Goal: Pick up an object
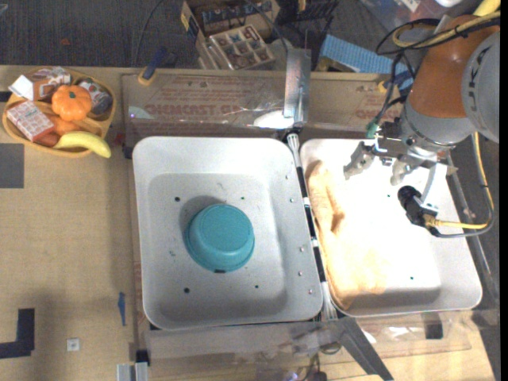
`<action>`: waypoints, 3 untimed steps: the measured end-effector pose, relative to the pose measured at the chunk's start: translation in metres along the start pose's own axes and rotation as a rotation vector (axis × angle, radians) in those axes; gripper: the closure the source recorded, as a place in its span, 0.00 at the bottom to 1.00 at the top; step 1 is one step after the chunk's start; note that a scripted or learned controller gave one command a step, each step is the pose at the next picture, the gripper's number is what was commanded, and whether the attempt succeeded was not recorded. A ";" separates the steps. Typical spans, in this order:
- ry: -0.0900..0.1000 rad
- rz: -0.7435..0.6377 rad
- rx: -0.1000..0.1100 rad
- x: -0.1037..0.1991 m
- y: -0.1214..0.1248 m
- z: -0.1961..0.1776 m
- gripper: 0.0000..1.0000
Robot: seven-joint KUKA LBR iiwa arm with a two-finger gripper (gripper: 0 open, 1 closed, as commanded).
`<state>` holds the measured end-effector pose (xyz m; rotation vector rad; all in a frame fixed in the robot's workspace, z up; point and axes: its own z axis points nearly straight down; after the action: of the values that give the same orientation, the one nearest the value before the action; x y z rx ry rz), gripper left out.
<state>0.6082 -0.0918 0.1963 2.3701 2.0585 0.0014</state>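
Below us we see a wooden bench [63, 260] that bears two shallow white bins side by side, with cluttered boxes and cables on the dark floor beyond its far edge. We find the left bin [159, 165] holding a teal bowl [221, 236], turned upside down and resting a little left of the bin's middle, touching nothing else. We see the right bin [444, 280] with a tan, brownish smear along its left wall and across its near floor. Over the far part of that right bin we see the gripper [378, 163] hanging from the grey arm [448, 78] with its orange band, and we judge its two fingers spread apart, with nothing between them. We place the bowl well apart from the gripper, across the divide between the bins. At the bench's far left corner we see a small basket [24, 129] with a pumpkin [71, 103] and a banana [83, 141].
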 end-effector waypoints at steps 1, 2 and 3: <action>0.000 -0.132 -0.003 -0.016 -0.017 0.101 0.00; 0.000 -0.112 -0.001 -0.076 0.010 0.000 0.00; 0.002 -0.252 0.004 -0.051 -0.010 0.057 0.00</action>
<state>0.5912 -0.1408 0.1395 2.0958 2.3427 -0.0012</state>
